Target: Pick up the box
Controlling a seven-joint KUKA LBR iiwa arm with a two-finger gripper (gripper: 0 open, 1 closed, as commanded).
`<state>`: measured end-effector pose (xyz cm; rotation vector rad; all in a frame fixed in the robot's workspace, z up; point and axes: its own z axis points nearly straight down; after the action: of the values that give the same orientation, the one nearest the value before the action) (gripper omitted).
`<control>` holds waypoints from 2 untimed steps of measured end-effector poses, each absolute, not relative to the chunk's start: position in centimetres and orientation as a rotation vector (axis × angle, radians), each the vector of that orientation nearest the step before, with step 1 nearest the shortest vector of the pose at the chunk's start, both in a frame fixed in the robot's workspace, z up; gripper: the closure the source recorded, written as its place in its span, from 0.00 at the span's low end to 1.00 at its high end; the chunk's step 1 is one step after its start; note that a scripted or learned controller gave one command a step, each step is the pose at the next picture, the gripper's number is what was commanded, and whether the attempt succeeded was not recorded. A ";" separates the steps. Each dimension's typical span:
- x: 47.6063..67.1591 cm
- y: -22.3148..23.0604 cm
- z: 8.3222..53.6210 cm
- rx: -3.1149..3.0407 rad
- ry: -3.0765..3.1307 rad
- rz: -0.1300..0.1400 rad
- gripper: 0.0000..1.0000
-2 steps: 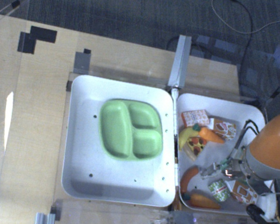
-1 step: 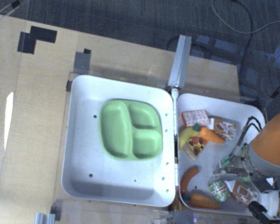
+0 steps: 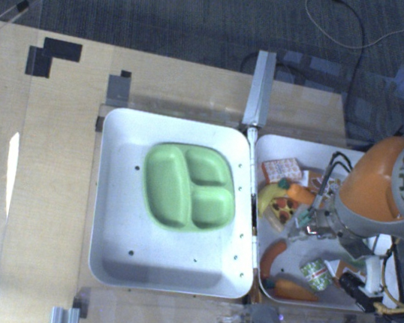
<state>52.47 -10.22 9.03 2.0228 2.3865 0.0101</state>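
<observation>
The box point(image 3: 281, 167) is small, white with a red and pink print, and lies at the far left of the right bin point(image 3: 355, 155). My gripper point(image 3: 308, 222) hangs low over the middle of that bin, below the orange wrist band point(image 3: 371, 188). It is nearer to me and to the right of the box, apart from it. It hovers beside a yellow and red piece of toy food point(image 3: 280, 206). The gripper's body hides what is directly under it.
The right bin also holds a yellow banana point(image 3: 264, 197), an orange carrot point(image 3: 300, 193), a brown sausage point(image 3: 271, 255), an orange piece point(image 3: 294, 290) and a green-white packet point(image 3: 315, 274). A green divided plate point(image 3: 189, 186) lies in the left bin point(image 3: 107, 256).
</observation>
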 end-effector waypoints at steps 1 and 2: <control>51.6 -13.7 9.0 2.124 2.297 0.017 1.00; 51.8 -13.6 10.1 2.116 2.299 0.022 1.00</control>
<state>51.82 -13.62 10.15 2.1164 2.2990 0.0221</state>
